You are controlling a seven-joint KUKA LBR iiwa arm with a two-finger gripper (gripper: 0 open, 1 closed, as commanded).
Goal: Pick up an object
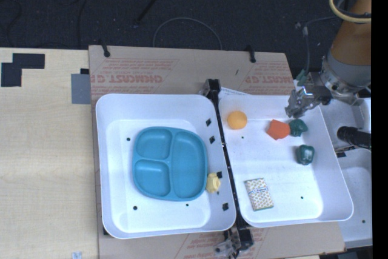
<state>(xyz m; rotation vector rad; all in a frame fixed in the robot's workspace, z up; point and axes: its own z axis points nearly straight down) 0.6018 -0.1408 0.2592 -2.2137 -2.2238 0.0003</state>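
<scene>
**Gripper over the right bin's far corner**

Gripper hangs from our grey and orange arm at the upper right corner of the right bin; how its jaws stand we cannot tell, since the metal tip is too small and blurred, and we see nothing clearly held.

Just below the gripper lies a dark green object, close under the tip, though we cannot say whether they touch. An orange-red block sits beside that green piece, a little below and to the left of the gripper. Further left of the gripper, near the bin's dividing edge, rests an orange ball. Below the gripper, well apart from it, lies a second green object, and lower still, toward the bin's near side, a small patterned packet lies flat.

Far to the gripper's left, the left bin bears a blue sectioned plate. A small yellow object sits just beside the plate's lower right rim, against the bin's wall nearest the gripper's side.
</scene>
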